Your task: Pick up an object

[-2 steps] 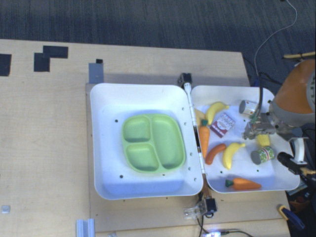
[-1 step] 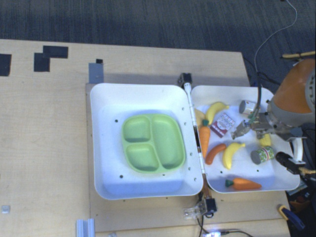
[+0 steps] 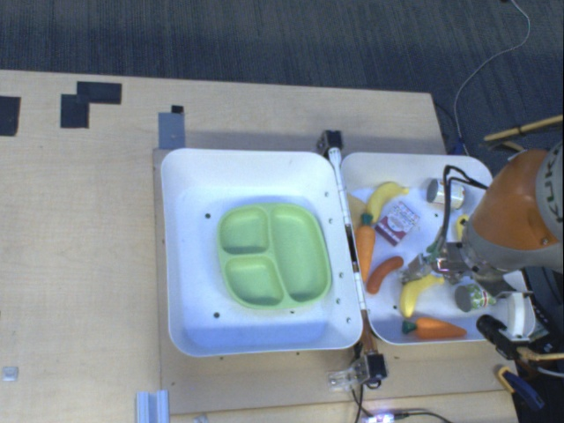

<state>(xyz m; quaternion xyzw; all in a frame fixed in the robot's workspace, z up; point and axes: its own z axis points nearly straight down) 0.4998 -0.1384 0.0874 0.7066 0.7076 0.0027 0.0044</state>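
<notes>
The wooden bench (image 3: 79, 236) carried two shallow white plastic bins side by side. The left bin (image 3: 189, 263) held a pale green three-compartment plate (image 3: 273, 256). The right bin (image 3: 476, 167) held the clutter, and the grey arm with its orange band (image 3: 515, 214) reached over it from the right.

The two-finger gripper (image 3: 434, 267) hung low over the bin's middle. How wide it stood, and whether anything sat in it, could not be told from this view.

Just below and left of it, apparently touching, lay a small yellow toy banana (image 3: 412, 296), the nearest object, its long axis running from upper right to lower left. An orange toy carrot (image 3: 438, 329) lay beyond it, a red sausage-shaped toy (image 3: 384, 273) just to the left.
</notes>
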